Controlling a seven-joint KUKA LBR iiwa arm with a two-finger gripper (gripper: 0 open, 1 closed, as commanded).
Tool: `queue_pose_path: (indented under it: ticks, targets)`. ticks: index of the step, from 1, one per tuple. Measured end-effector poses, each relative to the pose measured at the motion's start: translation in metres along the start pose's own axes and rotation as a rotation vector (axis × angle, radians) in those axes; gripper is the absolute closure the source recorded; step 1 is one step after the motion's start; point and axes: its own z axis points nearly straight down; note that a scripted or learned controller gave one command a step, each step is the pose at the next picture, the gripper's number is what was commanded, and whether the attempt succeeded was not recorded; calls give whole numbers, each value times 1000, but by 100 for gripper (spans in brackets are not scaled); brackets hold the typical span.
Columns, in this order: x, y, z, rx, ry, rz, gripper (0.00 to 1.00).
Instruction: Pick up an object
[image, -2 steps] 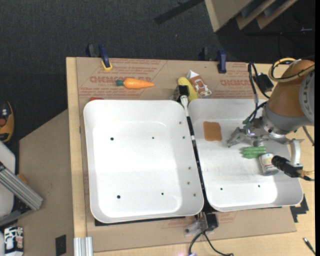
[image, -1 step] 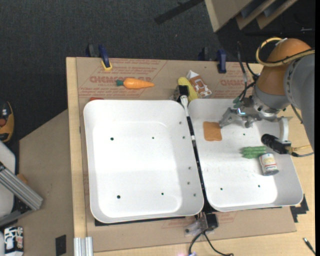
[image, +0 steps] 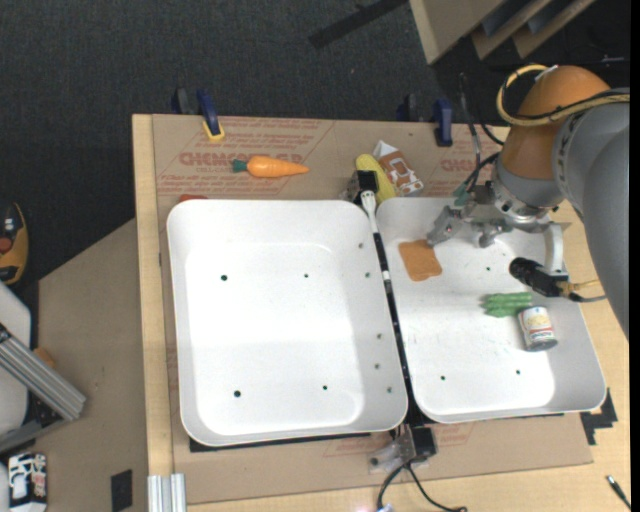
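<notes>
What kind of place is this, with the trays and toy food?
Probably a robotics lab test bench: a robot arm reaches over two white bins clamped on a board, with toy items like a carrot as practice objects.

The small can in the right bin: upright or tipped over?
Tipped. The small can lies on its side on the right bin floor, label wall facing up, just below the green object.

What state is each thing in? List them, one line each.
gripper: low over the right bin, nothing visibly between its fingers
orange slab: lying flat in the right bin
green piece: lying on its side
small can: tipped on its side
carrot: lying on the board, outside the bins
</notes>
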Motion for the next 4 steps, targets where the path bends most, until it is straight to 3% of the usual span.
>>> queue_pose_path:
  ticks: [2,4]
  targets:
    - [-6,-1,0,2,-1,1,0]
    - [9,-1,0,5,0,2,0]
